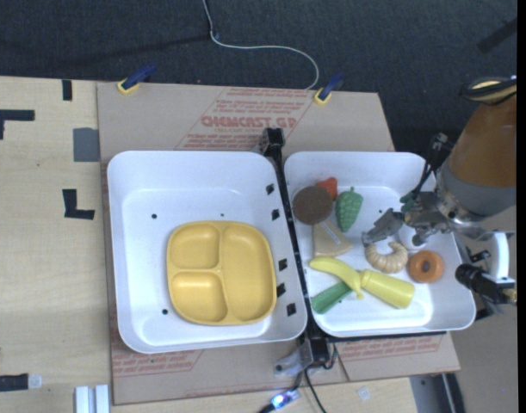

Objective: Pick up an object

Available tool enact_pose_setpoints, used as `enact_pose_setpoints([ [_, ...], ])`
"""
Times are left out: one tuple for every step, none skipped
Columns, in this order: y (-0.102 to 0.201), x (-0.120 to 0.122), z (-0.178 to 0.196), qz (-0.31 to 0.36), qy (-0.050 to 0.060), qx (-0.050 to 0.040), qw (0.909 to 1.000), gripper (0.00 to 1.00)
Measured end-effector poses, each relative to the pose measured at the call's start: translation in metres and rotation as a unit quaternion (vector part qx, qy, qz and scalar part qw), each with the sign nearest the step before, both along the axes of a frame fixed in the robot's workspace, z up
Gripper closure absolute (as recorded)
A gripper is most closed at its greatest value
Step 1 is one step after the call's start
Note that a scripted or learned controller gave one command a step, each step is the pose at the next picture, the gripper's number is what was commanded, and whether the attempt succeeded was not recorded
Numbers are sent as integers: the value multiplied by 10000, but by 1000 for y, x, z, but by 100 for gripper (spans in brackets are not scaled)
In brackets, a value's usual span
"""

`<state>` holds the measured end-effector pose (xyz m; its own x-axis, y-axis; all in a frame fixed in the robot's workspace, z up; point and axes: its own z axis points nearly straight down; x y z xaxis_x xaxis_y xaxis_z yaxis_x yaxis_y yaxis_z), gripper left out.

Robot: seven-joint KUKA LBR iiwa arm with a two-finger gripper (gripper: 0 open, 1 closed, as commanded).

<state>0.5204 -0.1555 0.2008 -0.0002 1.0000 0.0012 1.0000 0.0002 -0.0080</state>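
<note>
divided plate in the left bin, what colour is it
Yellow; the divided plate shows in the camera view.

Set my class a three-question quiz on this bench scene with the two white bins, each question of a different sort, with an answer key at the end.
1. True or false: the yellow divided plate lies in the right bin.
2. Multiple choice: which thing lies closest to the gripper? A. the brown donut B. the tan shrimp C. the green pepper
3. Fill in the blank: the yellow banana lies in the ______ bin.

Key:
1. False; it lies in the left bin.
2. B
3. right
</note>
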Motion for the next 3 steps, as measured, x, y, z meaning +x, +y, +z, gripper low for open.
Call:
enact_pose_setpoints([
  [1,8,-59,7,-4,0,10000,0],
  [2,11,-108,11,-76,-23,10000,0],
  [0,12,-94,6,-94,-36,9999,100],
])
